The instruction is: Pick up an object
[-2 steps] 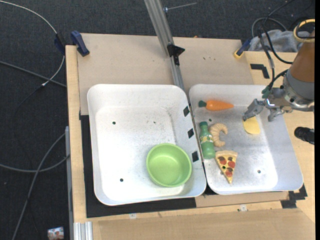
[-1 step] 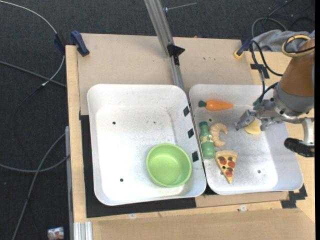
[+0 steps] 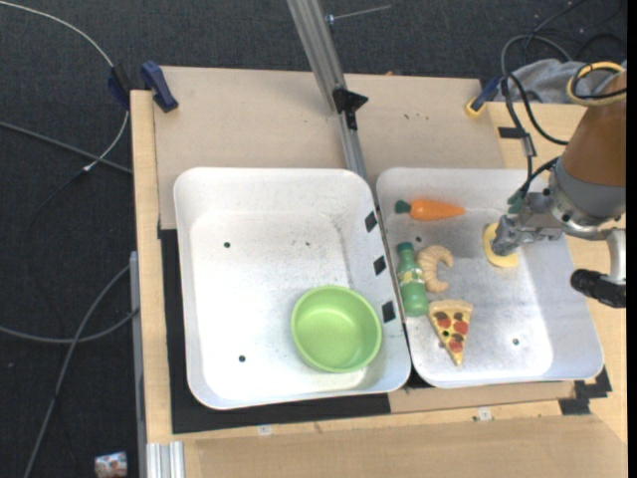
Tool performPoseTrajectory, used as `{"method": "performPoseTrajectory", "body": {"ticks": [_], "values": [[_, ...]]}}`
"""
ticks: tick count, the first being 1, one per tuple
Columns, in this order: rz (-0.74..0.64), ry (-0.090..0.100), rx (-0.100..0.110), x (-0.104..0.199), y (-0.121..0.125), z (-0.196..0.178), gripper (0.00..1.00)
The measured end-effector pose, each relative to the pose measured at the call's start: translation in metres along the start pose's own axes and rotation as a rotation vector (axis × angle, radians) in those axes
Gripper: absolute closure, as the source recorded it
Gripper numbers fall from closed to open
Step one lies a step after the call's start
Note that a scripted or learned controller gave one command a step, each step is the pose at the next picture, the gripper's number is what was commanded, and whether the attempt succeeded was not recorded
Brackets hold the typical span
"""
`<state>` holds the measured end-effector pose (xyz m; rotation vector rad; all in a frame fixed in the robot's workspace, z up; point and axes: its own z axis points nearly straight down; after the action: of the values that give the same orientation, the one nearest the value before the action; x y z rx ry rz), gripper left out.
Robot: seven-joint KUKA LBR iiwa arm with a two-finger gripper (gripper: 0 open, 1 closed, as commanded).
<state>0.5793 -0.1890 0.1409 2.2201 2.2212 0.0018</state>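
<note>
The arm [image 3: 595, 152] is reaching in from the right of the camera view, its orange band showing broad above the grey wrist [image 3: 585, 207]. The wrist is bending down and toward the left, carrying the gripper [image 3: 506, 242] low at its end. The gripper is pointing downward, its metal body seen from above at a slant.

It looked like a robotics lab: a plywood bench [image 3: 259, 118] on dark carpet [image 3: 60, 88], loose cables [image 3: 60, 157] trailing, blue clamps [image 3: 159, 86] at its far corners.
</note>
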Motion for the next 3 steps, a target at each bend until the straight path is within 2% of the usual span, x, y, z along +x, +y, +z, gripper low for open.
{"method": "performPoseTrajectory", "body": {"ticks": [2, 3], "values": [[0.000, -0.001, -0.004, -0.002, -0.012, -0.112, 1.00], [0.000, -0.001, -0.001, -0.002, -0.012, -0.134, 1.00]]}}
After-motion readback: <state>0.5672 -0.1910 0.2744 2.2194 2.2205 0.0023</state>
